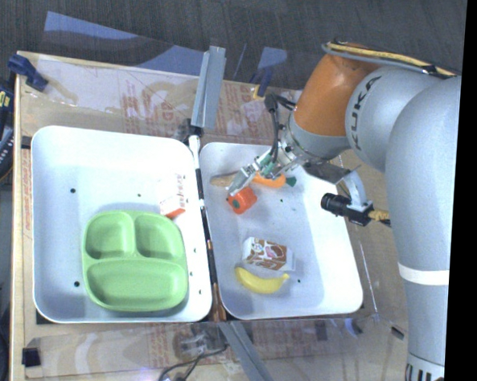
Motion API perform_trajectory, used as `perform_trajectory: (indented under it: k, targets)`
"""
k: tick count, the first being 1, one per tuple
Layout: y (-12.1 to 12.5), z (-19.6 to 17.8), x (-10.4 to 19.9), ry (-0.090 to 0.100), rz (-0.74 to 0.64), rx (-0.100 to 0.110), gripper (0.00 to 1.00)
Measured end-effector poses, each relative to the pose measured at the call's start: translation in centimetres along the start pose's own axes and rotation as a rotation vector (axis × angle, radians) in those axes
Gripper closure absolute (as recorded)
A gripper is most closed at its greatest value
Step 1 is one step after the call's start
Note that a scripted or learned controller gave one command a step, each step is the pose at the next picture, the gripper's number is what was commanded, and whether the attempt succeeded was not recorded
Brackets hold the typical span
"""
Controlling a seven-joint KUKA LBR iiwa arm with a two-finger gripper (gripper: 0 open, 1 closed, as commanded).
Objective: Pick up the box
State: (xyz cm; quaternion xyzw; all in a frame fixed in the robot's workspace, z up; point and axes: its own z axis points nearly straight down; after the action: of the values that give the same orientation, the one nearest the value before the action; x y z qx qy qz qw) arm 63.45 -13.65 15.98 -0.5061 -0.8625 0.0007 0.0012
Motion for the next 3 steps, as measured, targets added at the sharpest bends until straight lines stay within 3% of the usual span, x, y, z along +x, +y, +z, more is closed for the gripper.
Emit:
perform_trajectory:
  k: [1, 2, 3]
  targets:
    - [3.7, 5.5, 1.4, -0.018, 0.126, -0.007, 0.00]
    - [4.0, 4.4, 1.7, -0.014, 0.120, -0.012, 1.00]
    - [3.1, -7.3, 4.2, -0.004, -0.230, -0.003, 1.00]
